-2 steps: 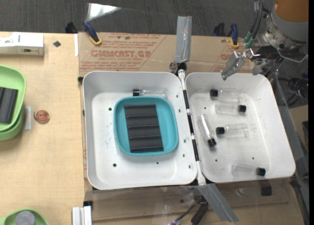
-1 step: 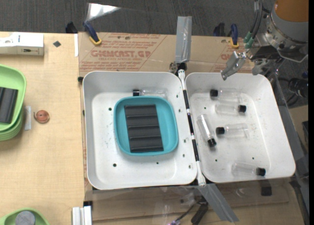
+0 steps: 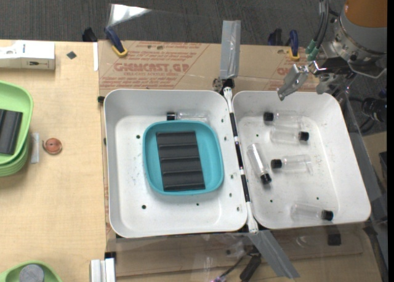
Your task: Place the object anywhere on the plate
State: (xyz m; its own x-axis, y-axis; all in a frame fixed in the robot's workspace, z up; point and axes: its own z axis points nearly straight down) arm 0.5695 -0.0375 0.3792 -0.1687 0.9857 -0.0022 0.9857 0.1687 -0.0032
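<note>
Sitting side by side on the surface [image 3: 61, 213] are two shallow white bins. Inside the left bin [image 3: 123, 201] lies one teal plate [image 3: 212, 157] with rounded corners, and on it rests a black ribbed block [image 3: 180, 161] of four ridges. Just behind the plate, near the bin's back wall, a clear tube with a dark cap [image 3: 184, 116] lies flat.

Scattered in the right bin [image 3: 351, 201] are five clear vials with black caps, all lying down and apart from one another: one near the back [image 3: 277, 116], one further right [image 3: 290, 134], one at the left, slanted [image 3: 258, 162], one in the middle [image 3: 290, 164], one at the front [image 3: 309, 212].

Cardboard [image 3: 160, 65] behind the bins carries red print, partly readable as "GEMCAST".

At the right bin's back edge hangs the hand [image 3: 294, 82]; whether its fingers are spread or pressed together I cannot tell.
</note>
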